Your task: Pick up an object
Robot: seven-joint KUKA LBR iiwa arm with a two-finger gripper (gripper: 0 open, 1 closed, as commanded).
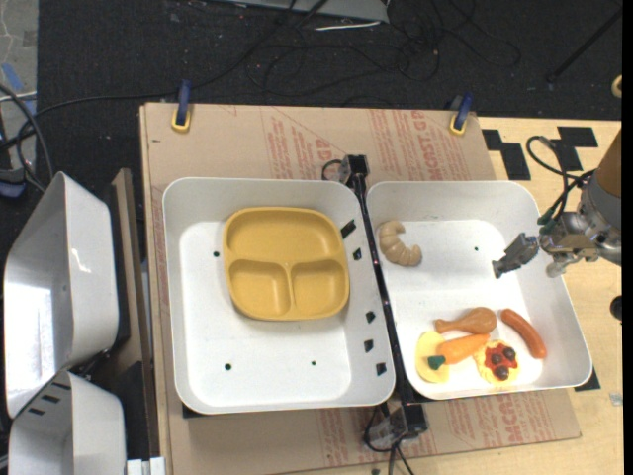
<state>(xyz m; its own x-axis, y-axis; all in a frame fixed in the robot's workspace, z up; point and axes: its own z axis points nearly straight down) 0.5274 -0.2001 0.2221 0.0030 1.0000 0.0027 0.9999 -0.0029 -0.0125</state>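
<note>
1. Left bin (198, 364): yellow divided plate (287, 263) only.
2. Right bin (554, 295): croissant (401, 245) isolated at upper left; the easiest target, I judge.
3. Toy food cluster (480, 344) is crowded.
4. Gripper (514, 257): aperture indeterminate, nothing visibly held; centre over croissant before descending.

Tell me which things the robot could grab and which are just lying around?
For the job:
- grey two-finger gripper
- beige toy croissant
- brown toy chicken drumstick
- orange toy carrot
- red toy sausage
- yellow toy pizza slice with red toppings
- right white bin

Just lying about:
- yellow plastic divided tray
- left white bin
- two yellow clamps
- black cables
</note>
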